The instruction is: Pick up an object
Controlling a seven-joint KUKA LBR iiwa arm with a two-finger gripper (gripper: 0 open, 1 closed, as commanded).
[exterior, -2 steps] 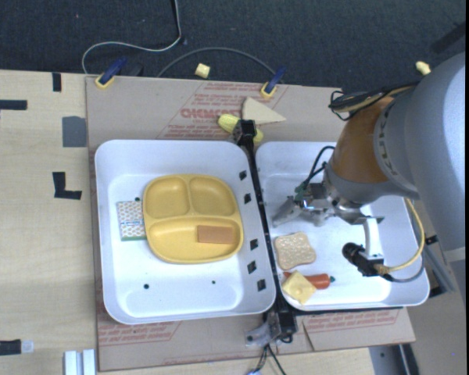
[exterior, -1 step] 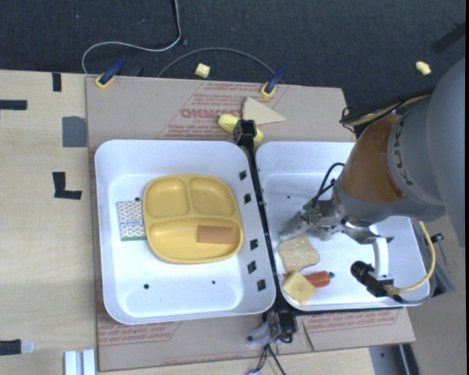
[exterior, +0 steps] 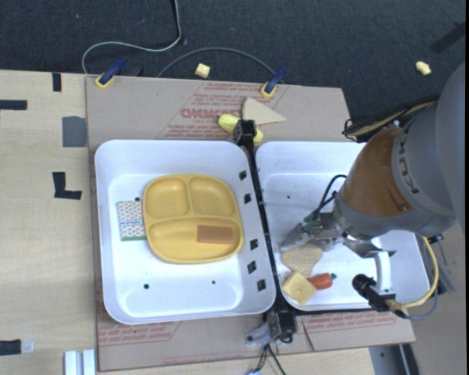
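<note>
we see two white bins [exterior: 109,209] | yellow divided tray [exterior: 172,205], brown block [exterior: 216,233] in it | checked card [exterior: 130,219] beside it | tan slice [exterior: 301,258], yellow cube [exterior: 298,289], red-orange piece [exterior: 320,281] | grey arm [exterior: 434,178], orange band [exterior: 375,182]

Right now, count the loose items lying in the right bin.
3: a tan slice, a yellow block at the bin's near edge, a small red piece beside the block. The arm may hide others.

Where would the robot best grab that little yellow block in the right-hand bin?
Probably across the yellow block's two flat sides, coming straight down from above. It lies low on the floor of the right bin, close against the divider wall and an orange piece, so a sideways approach looks blocked.
</note>
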